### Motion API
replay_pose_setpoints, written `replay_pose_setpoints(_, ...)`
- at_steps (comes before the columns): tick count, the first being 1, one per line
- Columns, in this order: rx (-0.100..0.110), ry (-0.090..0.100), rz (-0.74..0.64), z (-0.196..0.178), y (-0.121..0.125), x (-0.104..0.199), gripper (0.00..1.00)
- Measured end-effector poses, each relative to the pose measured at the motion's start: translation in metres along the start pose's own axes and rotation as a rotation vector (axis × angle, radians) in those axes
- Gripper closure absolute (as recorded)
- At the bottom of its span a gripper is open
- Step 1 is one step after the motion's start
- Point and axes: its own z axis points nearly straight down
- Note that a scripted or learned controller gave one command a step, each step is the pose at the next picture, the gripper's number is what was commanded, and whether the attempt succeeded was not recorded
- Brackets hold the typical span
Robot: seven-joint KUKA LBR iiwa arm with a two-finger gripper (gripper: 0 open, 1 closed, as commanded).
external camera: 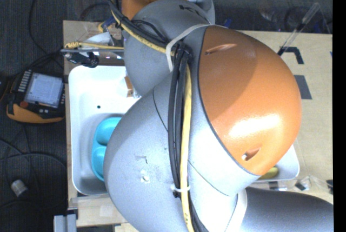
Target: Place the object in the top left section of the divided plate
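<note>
The grey and orange arm covers most of the camera view and hides the greater part of both bins. At the left, a light blue divided plate lies in the white bin, with only its left rim showing past the arm. A small yellow-green object peeks out at the lower right, under the arm's orange shell.
A handheld control pendant with a screen lies on the dark floor to the left of the bench. Cables run along the arm and across the floor. Bare wooden bench top shows at the right.
</note>
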Motion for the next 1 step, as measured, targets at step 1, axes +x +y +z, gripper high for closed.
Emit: replay_pose_setpoints(1,-0.004,0.009,-0.037,0.1172,-0.0195,-0.021,1.0)
